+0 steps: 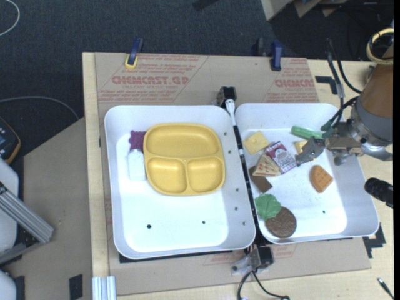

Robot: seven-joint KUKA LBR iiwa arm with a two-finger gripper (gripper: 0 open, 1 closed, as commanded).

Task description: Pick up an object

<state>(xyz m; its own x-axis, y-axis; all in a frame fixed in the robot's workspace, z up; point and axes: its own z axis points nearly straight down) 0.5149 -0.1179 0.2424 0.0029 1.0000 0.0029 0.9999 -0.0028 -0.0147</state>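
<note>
Toy foods (272,161) in right bin (350,227), beside yellow tray (184,158).

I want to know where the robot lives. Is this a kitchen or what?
Probably a robot lab, not a kitchen: two white bins clamped to a workbench, loose cables, and toy food like a yellow tray.

Both bins (125,217) white. Left bin: yellow divided tray (184,157), purple item (137,139) at its left edge, white bottle (135,165) below that. Right bin: pale yellow block (255,142), red-and-white printed packet (280,155), orange waffle-patterned piece (321,179), green leaf (267,205), brown round cookie (282,223), green stick (305,132). Desk (100,80) tan with red lettering. Arm (378,102) grey with an orange band.
</note>
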